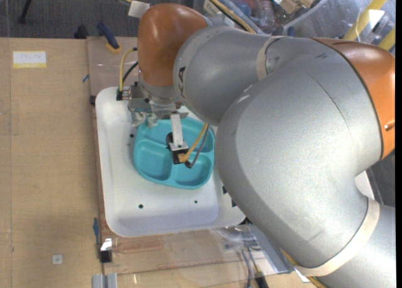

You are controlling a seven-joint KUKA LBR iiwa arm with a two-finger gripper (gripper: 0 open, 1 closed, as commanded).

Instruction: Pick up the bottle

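Step in hand: the reach. The pincer (152,116) hangs low over the white bin (119,180), at the upper left rim of a teal tray (154,158) that lies in the bin. Nothing can be seen pinched in it. Whether the pincer is spread or pressed together I cannot tell; the wrist above it blocks the look-in.

Bottle: I cannot say where it lies. The arm (301,129) covers the whole right side of the desk (44,155), and the bottle is possibly somewhere under that bulk, or under the wrist itself. The tray compartments in sight hold nothing.

Judged progress: early. No grasp made, pick not yet done.

Next move calls for: the pincer centred over the bottle's body, set across its narrow width, then a straight descent and a firm close before any lift. A smooth round bottle is likely to roll or squirt sideways if caught off-centre. The tray's raised rim sits just under the pincer and could get nudged.

Count:
- white bin: one
- teal tray: one, divided; two compartments plain, a third at the top partly covered
- arm: one, pincer: one
- clear tub (314,4) of clutter on the floor beyond the desk: one
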